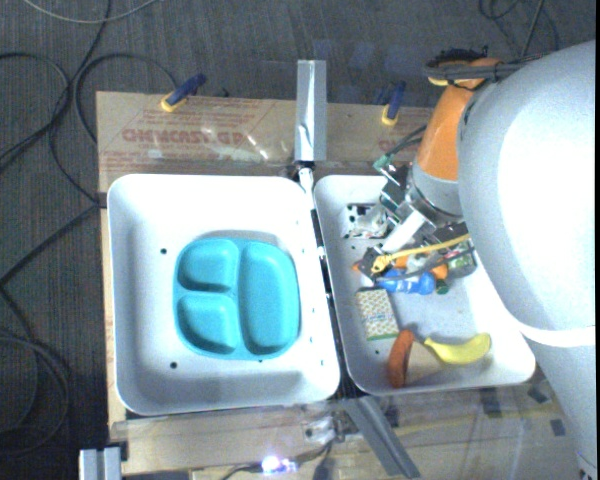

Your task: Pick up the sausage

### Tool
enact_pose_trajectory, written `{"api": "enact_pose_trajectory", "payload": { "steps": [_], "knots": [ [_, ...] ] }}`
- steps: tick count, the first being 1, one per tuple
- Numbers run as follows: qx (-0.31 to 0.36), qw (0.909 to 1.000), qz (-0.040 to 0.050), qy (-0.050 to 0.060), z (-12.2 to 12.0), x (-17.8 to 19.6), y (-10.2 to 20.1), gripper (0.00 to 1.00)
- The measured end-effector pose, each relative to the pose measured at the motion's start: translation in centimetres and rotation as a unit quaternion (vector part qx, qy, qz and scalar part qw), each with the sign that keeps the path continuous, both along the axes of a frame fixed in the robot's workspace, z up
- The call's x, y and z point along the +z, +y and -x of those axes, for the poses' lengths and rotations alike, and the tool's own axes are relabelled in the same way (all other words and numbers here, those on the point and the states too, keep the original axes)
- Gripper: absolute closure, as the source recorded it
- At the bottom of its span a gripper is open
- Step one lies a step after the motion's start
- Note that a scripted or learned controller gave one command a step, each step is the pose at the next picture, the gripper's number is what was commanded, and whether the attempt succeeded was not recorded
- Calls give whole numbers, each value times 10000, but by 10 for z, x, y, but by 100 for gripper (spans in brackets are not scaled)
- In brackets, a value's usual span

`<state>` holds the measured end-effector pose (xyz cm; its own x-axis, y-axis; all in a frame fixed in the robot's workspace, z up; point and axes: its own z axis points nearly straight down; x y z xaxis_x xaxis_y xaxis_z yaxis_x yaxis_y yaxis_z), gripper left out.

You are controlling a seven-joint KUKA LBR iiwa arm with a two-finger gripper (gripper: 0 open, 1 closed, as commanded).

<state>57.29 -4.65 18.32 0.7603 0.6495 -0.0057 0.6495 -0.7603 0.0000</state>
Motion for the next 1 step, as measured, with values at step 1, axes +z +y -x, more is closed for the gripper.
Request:
{"api": "enact_pose_trajectory", "payload": {
  "steps": [1],
  "knots": [
    [75, 10000, 3, 2, -34, 21, 22, 0]
  ]
}}
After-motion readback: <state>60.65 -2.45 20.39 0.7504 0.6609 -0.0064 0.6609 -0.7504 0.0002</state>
